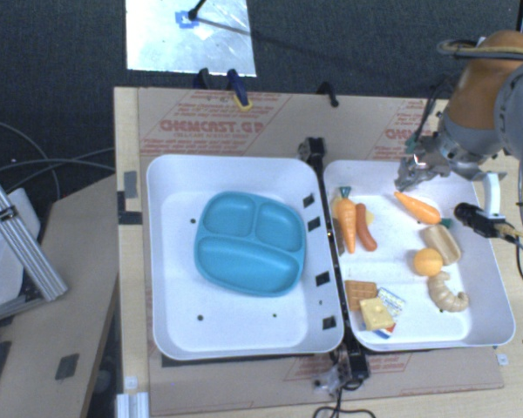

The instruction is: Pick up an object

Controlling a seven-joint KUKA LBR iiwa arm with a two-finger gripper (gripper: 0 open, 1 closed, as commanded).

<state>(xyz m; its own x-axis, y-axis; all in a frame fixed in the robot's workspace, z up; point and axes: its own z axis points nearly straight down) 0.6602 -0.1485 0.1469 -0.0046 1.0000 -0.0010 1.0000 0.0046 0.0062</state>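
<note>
1. White bins: two, left (170, 320) and right (492, 312).
2. Blue divided tray (249, 242): one.
3. Toy carrots: two, at (344, 220) and (417, 205).
4. Sausage (364, 226): one.
5. Orange (428, 261): one.

Toy food in the right bin (497, 320)
Carrots (417, 205) (345, 223), sausage (364, 225), orange (428, 261), croissant (449, 296), cracker (360, 292) lie scattered flat.

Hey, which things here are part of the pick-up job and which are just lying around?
Job: gripper; right bin holding carrot, second carrot, sausage, orange, hot dog bun, croissant, cracker, cheese.

Lying about: blue divided plate in left bin, foil sheet.
</note>
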